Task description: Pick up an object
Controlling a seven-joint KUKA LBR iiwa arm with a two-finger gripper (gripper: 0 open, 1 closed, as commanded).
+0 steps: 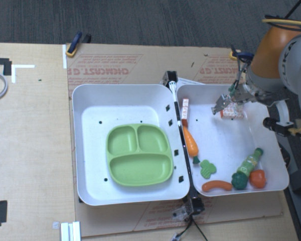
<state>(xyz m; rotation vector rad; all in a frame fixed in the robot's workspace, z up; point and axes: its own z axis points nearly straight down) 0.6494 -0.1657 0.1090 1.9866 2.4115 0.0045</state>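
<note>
- Cardboard sheet point(105, 64) under the bins: red printed lettering, upside down in the camera view, too blurred to read with certainty.
- Same red print at the sheet's upper right point(215, 70), likewise unreadable.

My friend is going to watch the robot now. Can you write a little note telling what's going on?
Pincer: up over the back of the right white bin, next to a small clear packet with red print. Can't tell if it grips anything.
Right bin things: orange toy carrot, green leafy toy, orange-red toy sausage, green plastic bottle, red-orange toy tomato, dark green round toy.
Left white bin: green divided plate.
Done: no pick seen yet. Left: lift one thing.
</note>
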